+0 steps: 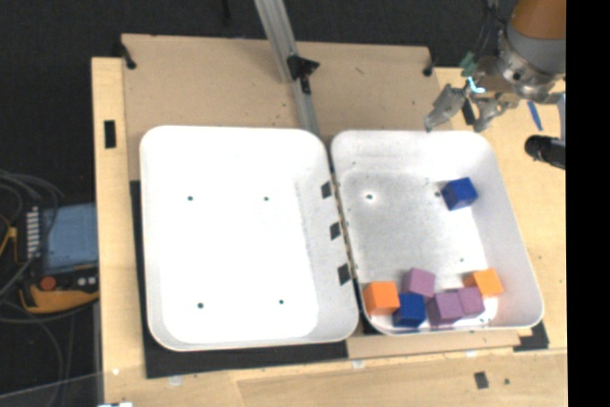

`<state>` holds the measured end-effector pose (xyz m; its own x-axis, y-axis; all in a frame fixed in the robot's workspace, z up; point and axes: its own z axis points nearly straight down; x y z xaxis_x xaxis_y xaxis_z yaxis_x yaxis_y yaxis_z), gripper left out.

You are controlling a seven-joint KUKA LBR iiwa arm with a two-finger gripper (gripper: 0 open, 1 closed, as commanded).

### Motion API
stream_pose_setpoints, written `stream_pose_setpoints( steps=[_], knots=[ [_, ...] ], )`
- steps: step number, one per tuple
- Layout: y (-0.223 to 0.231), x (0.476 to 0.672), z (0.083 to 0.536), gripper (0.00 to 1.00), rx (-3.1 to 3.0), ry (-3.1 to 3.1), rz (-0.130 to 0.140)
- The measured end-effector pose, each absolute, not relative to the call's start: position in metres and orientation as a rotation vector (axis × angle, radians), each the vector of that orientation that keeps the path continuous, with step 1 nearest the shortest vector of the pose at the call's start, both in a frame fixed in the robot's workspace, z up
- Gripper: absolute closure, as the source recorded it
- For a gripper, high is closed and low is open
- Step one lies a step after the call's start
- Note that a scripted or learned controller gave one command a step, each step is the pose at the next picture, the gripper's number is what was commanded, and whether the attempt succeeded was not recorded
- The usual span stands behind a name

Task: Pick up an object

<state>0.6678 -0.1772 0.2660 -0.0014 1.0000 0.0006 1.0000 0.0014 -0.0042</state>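
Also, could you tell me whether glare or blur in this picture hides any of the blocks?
Camera view: the left bin is washed out to flat white; the right bin looks greyer and speckled, the blocks stay readable though soft-edged; the end effector is slightly blurred.

I am seeing the arm [541, 0] coming in from the far right of the scene, its orange band sitting above the grey wrist and the whole limb slanting down toward the left. The gripper [459, 110] is hanging at the far right, pointing down and leftward with its two fingers [440, 112] splaying apart and nothing sitting between them. The wrist is leaning slightly, so the fingers are angling out to the left of the arm.
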Motion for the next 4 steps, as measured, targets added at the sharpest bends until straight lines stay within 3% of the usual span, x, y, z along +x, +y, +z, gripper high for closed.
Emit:
stream_pose_setpoints(
  steps=[1,4],
  knots=[
    [-0.178,0.668,0.27,0.0,-2.218,-2.228,0.004],
    [-0.168,0.666,0.127,0.0,-2.215,-2.226,0.005]
  ],
)
